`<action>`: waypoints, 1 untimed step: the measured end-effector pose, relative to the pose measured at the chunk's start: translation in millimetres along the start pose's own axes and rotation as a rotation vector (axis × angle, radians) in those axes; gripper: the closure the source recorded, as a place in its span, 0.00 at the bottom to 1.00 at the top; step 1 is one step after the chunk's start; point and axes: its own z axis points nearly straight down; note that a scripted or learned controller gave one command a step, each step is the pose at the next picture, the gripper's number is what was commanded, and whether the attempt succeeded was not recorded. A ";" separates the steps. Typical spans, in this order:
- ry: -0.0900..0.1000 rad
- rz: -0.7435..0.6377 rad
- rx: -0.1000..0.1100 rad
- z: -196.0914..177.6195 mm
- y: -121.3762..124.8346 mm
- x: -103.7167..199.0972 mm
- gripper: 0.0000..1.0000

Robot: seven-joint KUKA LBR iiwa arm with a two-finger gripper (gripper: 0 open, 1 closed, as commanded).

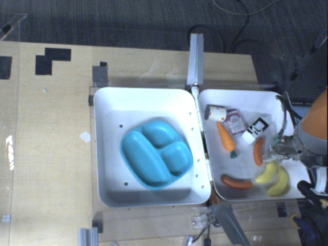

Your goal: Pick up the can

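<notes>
The worktop (46,152) carries 2 shallow white bins side by side. The left bin (110,111) holds 1 blue divided plate (155,152), lying near the bin's centre with its 3 compartments facing up.

The right bin (233,97) holds the smaller items. The can (216,113) lies on its side in the far left corner of this bin, close to the wall shared with the left bin. It appears white with a dark end toward the shared wall and a reddish band at the other end. Just beside the can, toward the bin's centre, lies a small maroon packet (234,122). A white and black box (255,129) sits further right, tilted. An orange carrot (225,137) lies below the can, pointing toward the near edge. A sausage (237,182) lies along the near wall of the bin. A second, shorter sausage (258,151) lies upright in the view, right of the carrot. 2 yellow bananas (272,177) lie in the near right corner.

The arm (313,124) enters from the right edge. The tool (279,148) sits above the right side of the right bin, just above the bananas and well apart from the can. Whether the tool is open or closed cannot be determined.
</notes>
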 end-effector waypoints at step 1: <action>0.000 -0.031 0.013 -136.6 -13.1 54.7 1.00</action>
